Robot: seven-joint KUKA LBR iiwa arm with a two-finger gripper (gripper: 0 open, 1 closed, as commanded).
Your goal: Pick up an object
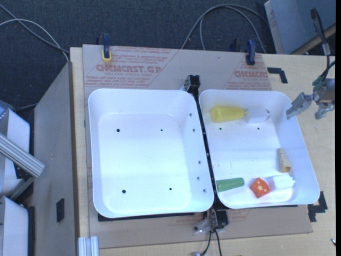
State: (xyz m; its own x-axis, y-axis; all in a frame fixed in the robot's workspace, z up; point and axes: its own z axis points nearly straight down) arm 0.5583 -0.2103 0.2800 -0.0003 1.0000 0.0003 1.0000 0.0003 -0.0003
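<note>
1. Nearest the camera, along the right bin's (306, 159) front wall, lie one green piece (230, 184), one red block (260, 188) and one white piece (283, 182), all well below and left of the pincer (308, 104).
2. One tan piece (284, 160) lies below the pincer, just left, long axis front to back.
3. One yellow bottle (228, 113) with a white cap (257, 114) lies left of the pincer, long axis crosswise.
4. Pincer hangs over the bin's right rim; whether it is parted I cannot tell, and nothing shows in it.
5. Two bins; left bin (106, 159) lies far left.
</note>
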